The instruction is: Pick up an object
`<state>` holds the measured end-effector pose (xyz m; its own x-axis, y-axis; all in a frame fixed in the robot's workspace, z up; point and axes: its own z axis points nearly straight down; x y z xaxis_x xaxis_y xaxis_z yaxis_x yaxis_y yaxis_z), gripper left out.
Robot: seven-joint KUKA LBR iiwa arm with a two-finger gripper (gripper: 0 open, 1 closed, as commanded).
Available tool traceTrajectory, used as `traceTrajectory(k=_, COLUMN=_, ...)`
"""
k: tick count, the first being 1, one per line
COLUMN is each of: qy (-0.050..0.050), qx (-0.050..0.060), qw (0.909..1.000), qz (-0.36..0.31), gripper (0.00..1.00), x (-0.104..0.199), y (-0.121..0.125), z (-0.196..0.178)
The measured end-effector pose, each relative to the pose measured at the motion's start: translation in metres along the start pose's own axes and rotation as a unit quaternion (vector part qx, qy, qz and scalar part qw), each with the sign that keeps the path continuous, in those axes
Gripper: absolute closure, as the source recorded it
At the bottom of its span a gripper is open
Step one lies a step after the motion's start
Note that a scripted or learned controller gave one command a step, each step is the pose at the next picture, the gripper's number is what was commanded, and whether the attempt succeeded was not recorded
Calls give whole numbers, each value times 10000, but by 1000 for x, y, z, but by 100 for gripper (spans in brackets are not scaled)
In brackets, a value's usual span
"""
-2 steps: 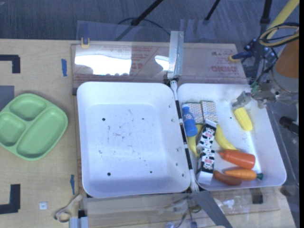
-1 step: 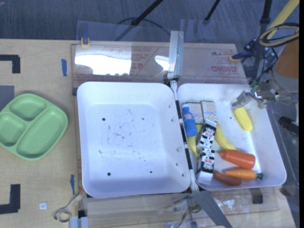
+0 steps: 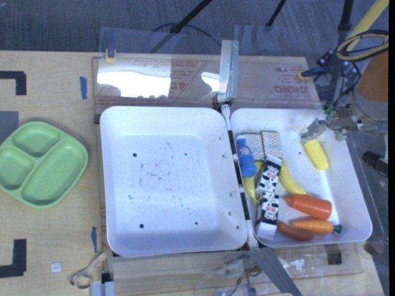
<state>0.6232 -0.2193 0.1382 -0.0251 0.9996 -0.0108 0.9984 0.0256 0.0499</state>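
Wooden bench (image 3: 49, 79) with two bins: the small yellow plastic corn cob (image 3: 316, 153) lay in the right white bin (image 3: 361, 227), just below the tool (image 3: 322, 126). Tool state indiscernible. Probably light, rigid, slippery; grasp mid-length.

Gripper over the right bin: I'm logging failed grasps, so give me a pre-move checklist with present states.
1. Gripper positioned over the right bin: ok, at its upper right part.
2. Target near: ok, the yellow corn lies just below the gripper.
3. Anything held already: cannot tell, though the corn lies on the bin floor.
4. Finger opening: cannot tell, too small and blurred.
5. Room around the corn: ok, it lies apart from the banana and the carrot.
6. Left bin free for a drop: ok.
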Motion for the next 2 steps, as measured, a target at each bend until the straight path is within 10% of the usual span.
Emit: traceTrajectory(k=2, qy=-1, qx=-4, qw=10000, qz=-50, gripper=0, x=0, y=0, z=0)
